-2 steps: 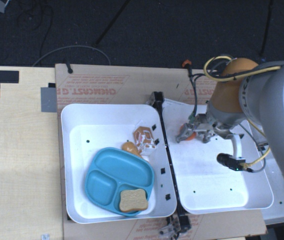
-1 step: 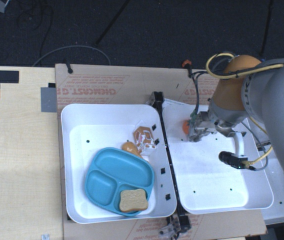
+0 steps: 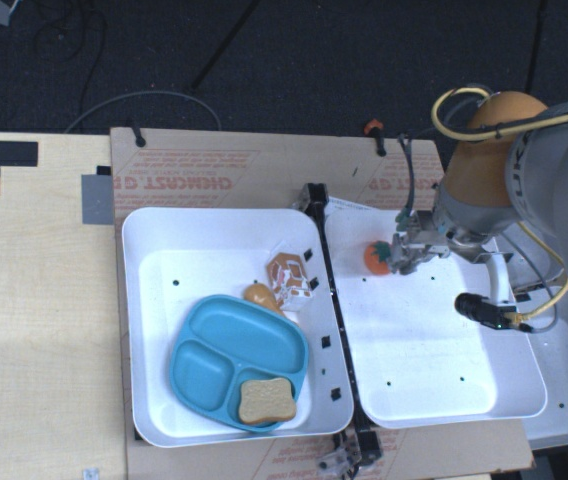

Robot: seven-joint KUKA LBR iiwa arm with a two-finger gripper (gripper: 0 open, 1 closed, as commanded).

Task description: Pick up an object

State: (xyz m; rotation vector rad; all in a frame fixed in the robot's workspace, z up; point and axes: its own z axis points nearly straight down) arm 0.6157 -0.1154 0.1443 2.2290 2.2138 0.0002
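Note:
A small orange-red round object with a green patch [image 3: 376,257] lies in the upper left part of the right bin [image 3: 444,388]. My gripper [image 3: 402,252] is low in that bin, right against the object's right side. Its tip overlaps the object's edge, and I cannot make out whether it holds it. In the left bin [image 3: 154,268] a blue divided plate [image 3: 226,353] carries a slice of bread [image 3: 266,400]. A small orange ball [image 3: 260,295] and a brown-and-white patterned piece [image 3: 289,274] lie just above the plate.
A black divider [image 3: 329,308] runs between the two bins. The grey arm with its orange band [image 3: 494,153] and a black cable fitting [image 3: 484,310] hang over the right bin's right side. Cardboard [image 3: 224,168] lies under the bins.

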